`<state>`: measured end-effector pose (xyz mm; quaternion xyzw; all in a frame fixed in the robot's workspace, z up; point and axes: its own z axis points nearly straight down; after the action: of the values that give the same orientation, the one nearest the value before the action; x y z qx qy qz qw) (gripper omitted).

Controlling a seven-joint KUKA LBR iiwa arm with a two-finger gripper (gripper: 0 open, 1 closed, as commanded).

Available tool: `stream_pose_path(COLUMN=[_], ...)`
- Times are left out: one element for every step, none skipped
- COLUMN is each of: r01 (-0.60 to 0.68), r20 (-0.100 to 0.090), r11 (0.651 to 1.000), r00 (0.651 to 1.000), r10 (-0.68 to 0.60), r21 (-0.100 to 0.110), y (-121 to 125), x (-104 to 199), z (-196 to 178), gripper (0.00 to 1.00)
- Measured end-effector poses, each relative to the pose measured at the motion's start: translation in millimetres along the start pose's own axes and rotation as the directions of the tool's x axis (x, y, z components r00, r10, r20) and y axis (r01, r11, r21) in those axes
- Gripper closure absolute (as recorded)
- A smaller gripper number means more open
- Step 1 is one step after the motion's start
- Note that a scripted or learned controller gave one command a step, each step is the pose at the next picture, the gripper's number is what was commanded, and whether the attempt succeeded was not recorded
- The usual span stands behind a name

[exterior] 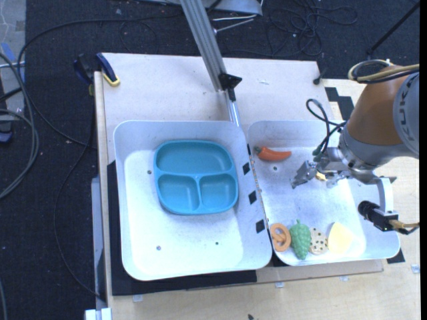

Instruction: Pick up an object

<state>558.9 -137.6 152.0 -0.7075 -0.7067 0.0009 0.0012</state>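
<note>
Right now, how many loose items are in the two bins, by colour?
Blue: 1, tray
Orange: 2, carrot, pretzel
Green: 1, bumpy piece
Tan: 1, cookie
Yellow: 1, wedge
Total: 6

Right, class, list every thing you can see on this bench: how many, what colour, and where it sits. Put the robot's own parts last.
Bins: two, white, side by side on the bench.
Divided plate: one, blue, in the left bin.
Carrot-like piece: one, orange, far end of the right bin.
Pretzel: one, orange-brown, near edge of the right bin.
Bumpy piece: one, green, beside the pretzel.
Cracker: one, tan.
Wedge: one, pale yellow.
Arm: one, grey and orange, from the right.
Gripper: one, dark, over the right bin.
</note>
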Motion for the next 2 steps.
stream_pose_path(r01=[0.000,-0.001], r20=[0.000,0.001], r11=[1.000,1.000], r00=[1.000,1.000], r10=[0.000,0.001], r21=[0.001,-0.004], y=[-1,0], x=[1,0], z=[54,41], gripper=[0.00,1.00])
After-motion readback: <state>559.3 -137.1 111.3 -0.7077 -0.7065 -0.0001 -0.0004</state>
